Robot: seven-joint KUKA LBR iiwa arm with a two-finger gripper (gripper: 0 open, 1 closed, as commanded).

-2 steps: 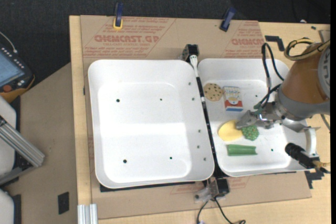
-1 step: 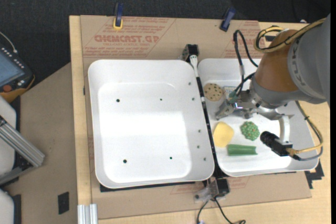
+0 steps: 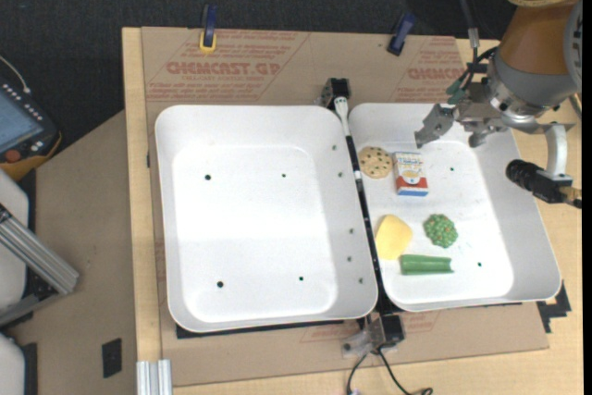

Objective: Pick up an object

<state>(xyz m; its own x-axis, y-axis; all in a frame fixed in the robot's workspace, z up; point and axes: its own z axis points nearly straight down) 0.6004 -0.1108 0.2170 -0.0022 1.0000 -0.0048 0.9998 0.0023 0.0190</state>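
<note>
The gripper (image 3: 455,130) is hovering with fingers spread and empty over the right bin's (image 3: 518,277) far edge, lining up on the carton (image 3: 412,174).

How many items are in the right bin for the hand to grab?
5. Cookie near the divider; small carton beside it; yellow piece below; green broccoli to its right; green pod at the front. The arm may hide more.

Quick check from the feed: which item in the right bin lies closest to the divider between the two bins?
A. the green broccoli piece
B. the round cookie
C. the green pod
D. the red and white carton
B: the cookie lies just beside the divider, with the carton, broccoli and pod all farther right.
</note>
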